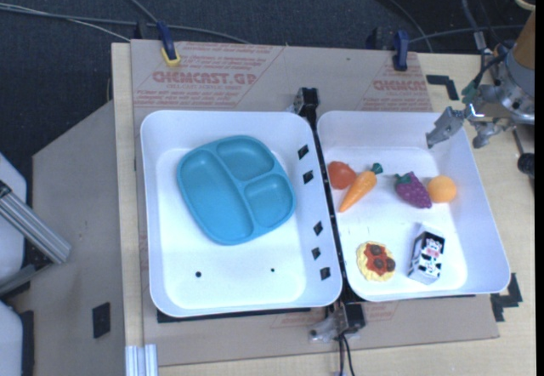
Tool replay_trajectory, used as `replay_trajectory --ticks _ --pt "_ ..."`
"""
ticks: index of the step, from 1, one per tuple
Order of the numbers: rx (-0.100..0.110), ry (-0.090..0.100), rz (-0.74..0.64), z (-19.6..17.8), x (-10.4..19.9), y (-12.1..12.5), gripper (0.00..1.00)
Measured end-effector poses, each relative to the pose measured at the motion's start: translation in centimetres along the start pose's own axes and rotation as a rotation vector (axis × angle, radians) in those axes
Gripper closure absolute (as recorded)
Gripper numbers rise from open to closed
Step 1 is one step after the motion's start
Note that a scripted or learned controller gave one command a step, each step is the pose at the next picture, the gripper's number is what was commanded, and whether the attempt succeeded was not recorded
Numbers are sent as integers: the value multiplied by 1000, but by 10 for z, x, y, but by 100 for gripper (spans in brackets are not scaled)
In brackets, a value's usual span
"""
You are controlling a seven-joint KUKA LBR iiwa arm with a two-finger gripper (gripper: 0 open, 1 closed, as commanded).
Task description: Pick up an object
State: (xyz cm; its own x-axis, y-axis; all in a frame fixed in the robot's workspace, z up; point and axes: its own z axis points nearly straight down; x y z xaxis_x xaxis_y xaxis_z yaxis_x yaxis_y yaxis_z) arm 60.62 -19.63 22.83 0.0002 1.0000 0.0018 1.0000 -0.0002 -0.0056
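I've got the gripper (460, 129) hanging over the far right corner of the right bin (488, 234), and from here its fingers (440, 129) look spread and empty — nothing sits between them. Taking the orange (442, 189) as my landmark: it lies in the right bin, nearer me than the fingers and only slightly to their left, so it is the closest candidate. The grapes (412, 190) touch the orange on its left side. Further left sits the carrot (359, 187), its long axis slanted, leafy end toward the far rim, with a tomato (341, 174) just beside it. Nearer me than the orange are the cow carton (428, 257) and, to its left, the pizza (376, 260). Well to the left, in the other bin, rests the blue tray (236, 188). My judgement — the shortest move is down toward the orange, though the grapes crowding it could foul one finger.
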Motion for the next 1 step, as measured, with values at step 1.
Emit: replay_trajectory --ticks 1 --pt "2 1 0 63 1 3 0"
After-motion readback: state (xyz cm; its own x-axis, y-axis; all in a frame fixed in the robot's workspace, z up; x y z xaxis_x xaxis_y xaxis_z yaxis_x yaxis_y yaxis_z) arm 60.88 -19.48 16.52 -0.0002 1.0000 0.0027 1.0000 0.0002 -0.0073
